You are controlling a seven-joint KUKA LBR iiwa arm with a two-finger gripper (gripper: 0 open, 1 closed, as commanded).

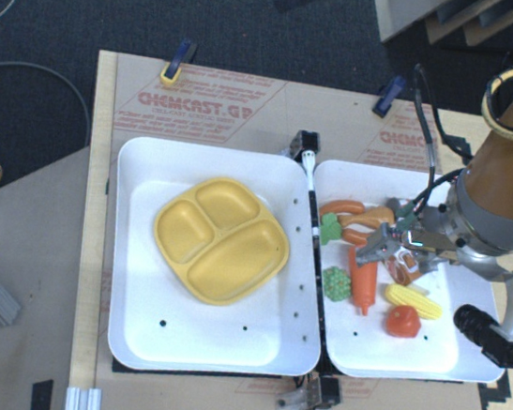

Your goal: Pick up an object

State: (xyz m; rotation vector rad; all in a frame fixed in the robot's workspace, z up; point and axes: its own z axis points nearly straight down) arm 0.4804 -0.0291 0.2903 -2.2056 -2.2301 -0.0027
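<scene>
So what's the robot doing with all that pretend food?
The grey arm's two-finger gripper hangs low over the right white bin, among toy food: an orange plastic carrot, a yellow corn cob, a red tomato. It holds nothing visibly yet. The yellow divided plate sits in the left white bin.

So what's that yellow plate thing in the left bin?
The plate looks like a yellow plastic food tray with rounded corners and three compartments: two small ones toward the back and one large one in front. It lies flat, turned at an angle, near the middle of the left bin. Nothing sits in it or touches it.
</scene>
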